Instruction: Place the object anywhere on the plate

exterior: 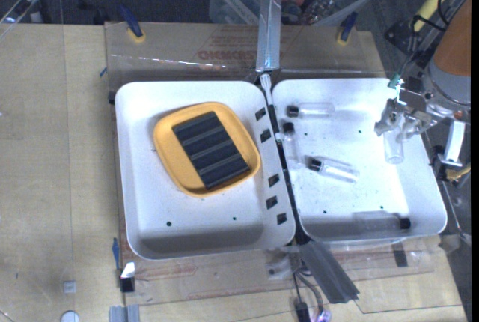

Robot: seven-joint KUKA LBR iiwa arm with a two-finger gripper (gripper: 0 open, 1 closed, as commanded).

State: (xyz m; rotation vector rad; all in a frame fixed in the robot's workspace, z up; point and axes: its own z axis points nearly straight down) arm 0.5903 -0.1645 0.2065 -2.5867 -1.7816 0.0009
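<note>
Located the claw [397, 126] above the far end of the right bin [352, 201], away from the divider. Could not tell whether it was spread or closed. Noted a clear tube-like shape [394, 150] directly under the claw; could not tell whether it was gripped or merely lying beneath. Found the nearest capped vial [333, 168] near the claw on its divider side, lying flat on the bin floor, and judged it the likely thing to move. Noted a second vial [310, 111] farther off toward the divider and a third vial [382, 222] against the near wall. Located the plate [168, 129] well apart from the claw, beyond the divider in the left bin [142, 216], carrying a black ridged block [209, 150]. Judged the vial light, rigid, smooth, prone to rolling and possibly brittle. Recommended a light grip across mid-body, square to its length.
</note>
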